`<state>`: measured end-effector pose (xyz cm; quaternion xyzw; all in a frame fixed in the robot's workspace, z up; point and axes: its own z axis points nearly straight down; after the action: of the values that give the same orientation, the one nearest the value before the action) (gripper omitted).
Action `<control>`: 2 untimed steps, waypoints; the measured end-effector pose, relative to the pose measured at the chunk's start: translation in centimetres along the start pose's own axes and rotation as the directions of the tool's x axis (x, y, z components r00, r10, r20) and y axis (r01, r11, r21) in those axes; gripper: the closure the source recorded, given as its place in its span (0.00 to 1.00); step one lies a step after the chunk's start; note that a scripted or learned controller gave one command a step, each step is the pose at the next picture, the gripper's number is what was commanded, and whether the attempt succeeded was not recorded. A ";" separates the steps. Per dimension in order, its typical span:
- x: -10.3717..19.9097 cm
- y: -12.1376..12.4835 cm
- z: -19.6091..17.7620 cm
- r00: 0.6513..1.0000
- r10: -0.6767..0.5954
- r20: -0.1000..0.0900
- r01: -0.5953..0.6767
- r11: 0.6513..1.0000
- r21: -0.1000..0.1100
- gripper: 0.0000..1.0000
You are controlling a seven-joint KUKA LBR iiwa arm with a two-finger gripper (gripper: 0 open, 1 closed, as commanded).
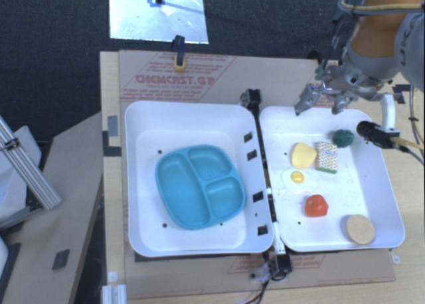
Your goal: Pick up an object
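Observation:
The right bin [385, 183] holds several small toy foods: a yellow wedge [303, 155], a checkered block [326, 157], a dark green piece [342, 138], a fried egg [296, 179], a red tomato [316, 206] and a tan round disc [360, 228]. My gripper [322, 102] hangs over the far rim of this bin, behind the yellow wedge and the green piece. Its fingers [303, 104] are spread, so it is open, and nothing sits between them.
In the left bin [143, 163] lies a blue divided plate [199, 185]. A black hinge strip [260, 163] runs between the two bins. A black cylindrical part [375, 134] of the arm juts over the right bin's far right corner.

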<state>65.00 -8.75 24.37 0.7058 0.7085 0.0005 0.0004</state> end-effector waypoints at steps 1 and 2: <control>0.5 0.0 6.2 1.000 0.001 0.000 -0.001 1.000 0.005 0.00; 0.0 -0.2 10.5 1.000 0.003 0.001 -0.003 1.000 0.003 0.00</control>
<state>64.80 -8.79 13.83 0.7067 0.7075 -0.0007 -0.0003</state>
